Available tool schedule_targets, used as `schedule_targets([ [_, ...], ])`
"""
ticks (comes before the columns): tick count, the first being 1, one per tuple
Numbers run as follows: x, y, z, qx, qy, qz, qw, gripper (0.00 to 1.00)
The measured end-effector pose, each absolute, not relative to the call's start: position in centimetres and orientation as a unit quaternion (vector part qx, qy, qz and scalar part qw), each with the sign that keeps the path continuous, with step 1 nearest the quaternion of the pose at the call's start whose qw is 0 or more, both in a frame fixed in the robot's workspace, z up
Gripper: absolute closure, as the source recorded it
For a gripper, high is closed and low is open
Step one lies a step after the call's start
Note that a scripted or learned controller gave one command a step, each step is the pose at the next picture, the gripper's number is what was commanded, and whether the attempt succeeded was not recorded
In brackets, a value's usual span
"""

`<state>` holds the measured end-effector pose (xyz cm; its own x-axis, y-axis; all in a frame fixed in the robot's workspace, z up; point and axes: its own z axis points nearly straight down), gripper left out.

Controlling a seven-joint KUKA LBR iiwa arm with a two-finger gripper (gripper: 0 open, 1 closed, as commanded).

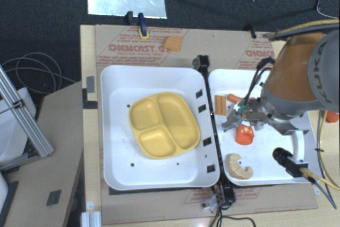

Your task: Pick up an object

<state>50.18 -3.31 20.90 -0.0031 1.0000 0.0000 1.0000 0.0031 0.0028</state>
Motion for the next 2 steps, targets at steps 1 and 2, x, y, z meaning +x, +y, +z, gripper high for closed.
schedule_targets([
  [1,51.3,-11.8,8.1,0.709,0.705,-0.0007,0.002,0.0],
  [2,55.6,-14.4,8.5,0.706,0.708,0.0011,0.003,0.0],
])
